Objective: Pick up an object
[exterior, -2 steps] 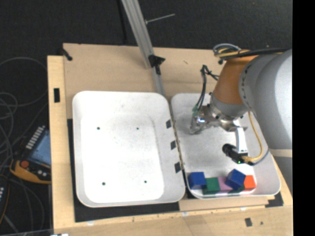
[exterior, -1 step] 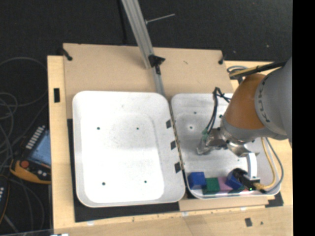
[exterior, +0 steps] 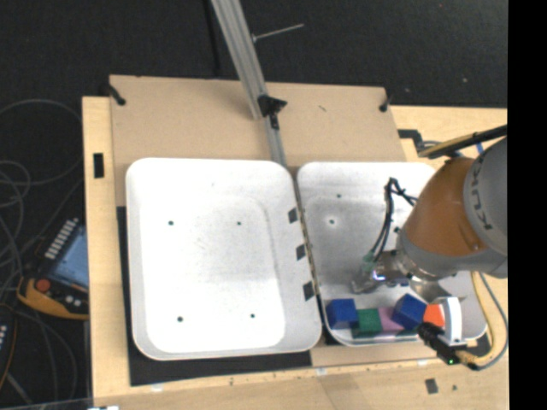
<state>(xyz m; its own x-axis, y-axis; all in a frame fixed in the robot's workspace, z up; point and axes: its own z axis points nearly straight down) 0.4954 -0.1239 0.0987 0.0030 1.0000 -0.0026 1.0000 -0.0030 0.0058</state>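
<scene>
We see the arm (exterior: 444, 220) coming in from 3 o'clock and parked over the right bin (exterior: 342, 195). Its wrist hangs low over the bin's 6 o'clock end, where all the candidate objects sit. The gripper (exterior: 373, 278) is mostly buried under the wrist; we can't tell whether the claw is apart or together, and nothing shows between it.

The objects are bunched against the bin's lower wall, probably because that's where things slide to and stay. A blue block (exterior: 342, 312) sits at 7 o'clock from the gripper, with a green block (exterior: 368, 321) touching it on its 3 o'clock side. Then comes a purple piece (exterior: 391, 319), a second blue block (exterior: 410, 309) and an orange piece (exterior: 434, 315), partly under the arm.

The left bin (exterior: 214, 254) isn't involved in this pick.

Our read: the arm is lined up just above the cluster, pick not yet made. Tight packing against the wall leaves little room for the claw, so a miss looks plausible.
</scene>
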